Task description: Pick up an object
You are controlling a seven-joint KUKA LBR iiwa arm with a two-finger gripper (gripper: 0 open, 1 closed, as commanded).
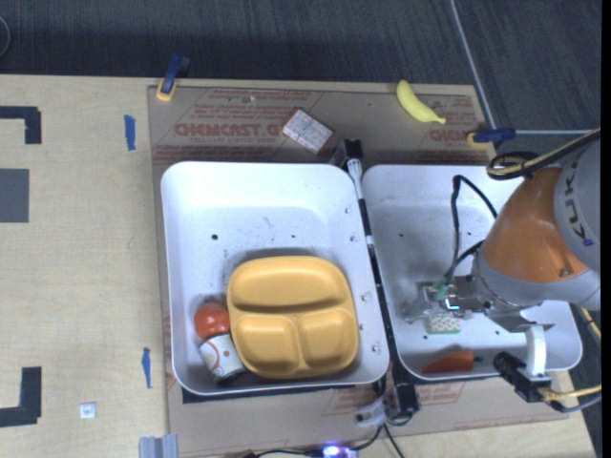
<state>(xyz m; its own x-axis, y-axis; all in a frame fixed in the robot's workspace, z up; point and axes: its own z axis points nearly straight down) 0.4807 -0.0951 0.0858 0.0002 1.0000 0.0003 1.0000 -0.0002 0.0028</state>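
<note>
Arm low in your right bin (410,198), reaching in from the right.

Largest first: your left bin (191,198) holds a yellow divided tray (291,313) with a small orange-and-white cup (216,340) touching its left side. The gripper (441,301) sits over a small pale speckled piece (442,323); you cannot tell its grip. An orange carrot-like piece (449,361) lies just below.
</note>
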